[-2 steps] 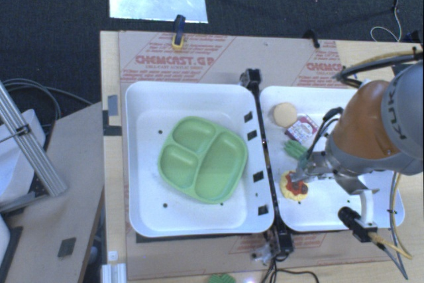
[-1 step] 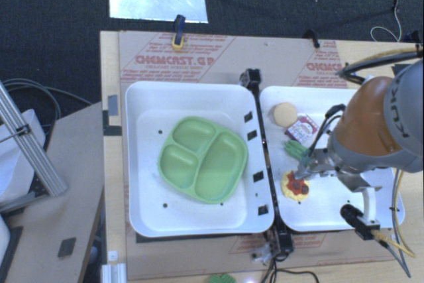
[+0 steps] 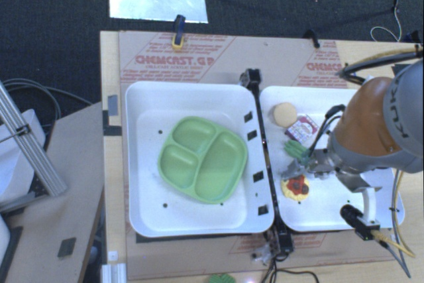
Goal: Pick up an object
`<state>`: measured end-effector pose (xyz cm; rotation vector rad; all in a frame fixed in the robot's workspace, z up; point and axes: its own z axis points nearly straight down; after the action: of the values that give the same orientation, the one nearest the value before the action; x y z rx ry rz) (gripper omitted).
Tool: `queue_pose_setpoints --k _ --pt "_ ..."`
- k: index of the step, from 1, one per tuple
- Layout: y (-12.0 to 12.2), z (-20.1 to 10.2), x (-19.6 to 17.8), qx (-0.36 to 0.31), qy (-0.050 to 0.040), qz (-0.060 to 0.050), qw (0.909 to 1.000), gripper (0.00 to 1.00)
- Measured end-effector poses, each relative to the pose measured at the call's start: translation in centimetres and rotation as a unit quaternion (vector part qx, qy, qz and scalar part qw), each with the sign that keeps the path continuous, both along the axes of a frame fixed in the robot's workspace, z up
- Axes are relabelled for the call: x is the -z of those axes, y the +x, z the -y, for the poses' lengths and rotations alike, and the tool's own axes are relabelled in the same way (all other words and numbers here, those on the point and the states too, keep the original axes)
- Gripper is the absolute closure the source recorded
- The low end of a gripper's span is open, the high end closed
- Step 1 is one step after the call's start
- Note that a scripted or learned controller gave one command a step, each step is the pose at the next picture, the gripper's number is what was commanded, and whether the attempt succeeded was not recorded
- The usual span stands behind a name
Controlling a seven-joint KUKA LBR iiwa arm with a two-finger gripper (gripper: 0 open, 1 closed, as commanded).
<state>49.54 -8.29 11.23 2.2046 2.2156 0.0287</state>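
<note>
Since the gripper (image 3: 299, 172) (grip state unclear) hangs over the yellow-and-red toy (image 3: 296, 188), it likely wants a light pinch across its soft middle.

A green divided plate (image 3: 203, 160) lay tilted in the left bin (image 3: 146, 209). In the right bin (image 3: 318, 221) sat a tan ball (image 3: 285, 114), a red-and-white packet (image 3: 304, 128), a green item (image 3: 296, 150) and a yellow-and-red toy (image 3: 295, 188). The arm (image 3: 371, 126) hung over that bin, its tool (image 3: 306, 168) near the toy.
</note>
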Motion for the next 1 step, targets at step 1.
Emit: queue_pose_setpoints --k 1 --pt "-0.94 -0.01 2.93 0.002 -0.0007 -0.013 0.9999 0.0"
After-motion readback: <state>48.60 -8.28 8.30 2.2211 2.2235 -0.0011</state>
